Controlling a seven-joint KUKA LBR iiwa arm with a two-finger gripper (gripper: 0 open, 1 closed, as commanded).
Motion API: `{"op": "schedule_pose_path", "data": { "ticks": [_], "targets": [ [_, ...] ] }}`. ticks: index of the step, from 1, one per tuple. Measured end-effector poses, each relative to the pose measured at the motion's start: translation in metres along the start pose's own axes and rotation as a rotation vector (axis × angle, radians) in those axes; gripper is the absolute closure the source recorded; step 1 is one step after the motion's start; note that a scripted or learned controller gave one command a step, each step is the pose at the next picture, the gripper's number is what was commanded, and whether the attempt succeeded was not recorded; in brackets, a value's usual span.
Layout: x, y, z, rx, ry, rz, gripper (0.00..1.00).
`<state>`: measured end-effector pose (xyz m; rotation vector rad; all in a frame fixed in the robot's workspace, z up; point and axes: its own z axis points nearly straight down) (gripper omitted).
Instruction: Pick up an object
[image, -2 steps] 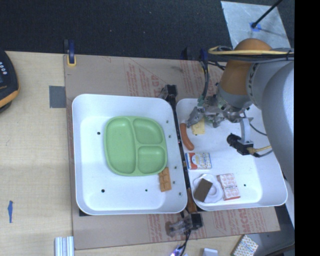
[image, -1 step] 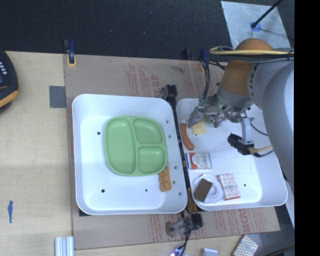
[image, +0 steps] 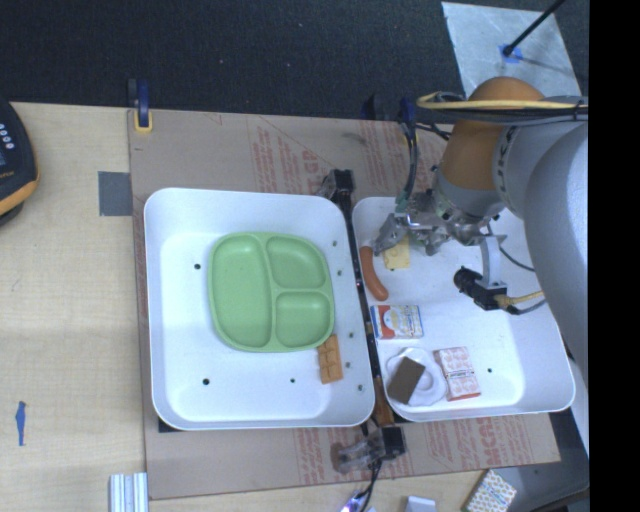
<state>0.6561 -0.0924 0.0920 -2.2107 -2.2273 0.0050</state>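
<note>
My gripper (image: 408, 232) hangs low over the far left corner of the right bin (image: 520, 395), under the grey arm with its orange band (image: 478, 150). Directly beneath and beside it lies a small yellow piece (image: 397, 258). An orange sausage (image: 374, 274) lies just left of that, along the bin's left wall. Nearer the front are a small printed card (image: 397, 320), a brown block resting in a white cup (image: 407, 379) and a red-and-white packet (image: 455, 372).
The left bin (image: 175, 390) holds a green divided plate (image: 270, 291) and a tan waffle-like piece (image: 329, 359) by its right wall. A black cable clip (image: 483, 287) hangs from the arm over the right bin.
</note>
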Motion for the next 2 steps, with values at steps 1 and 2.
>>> {"op": "schedule_pose_path", "data": {
  "ticks": [1, 2],
  "targets": [
    [0.000, 0.000, 0.000, 0.000, 0.000, 0.000, 0.00],
    [-0.001, 0.000, -0.011, 0.001, -0.001, -0.003, 1.00]
  ]
}}
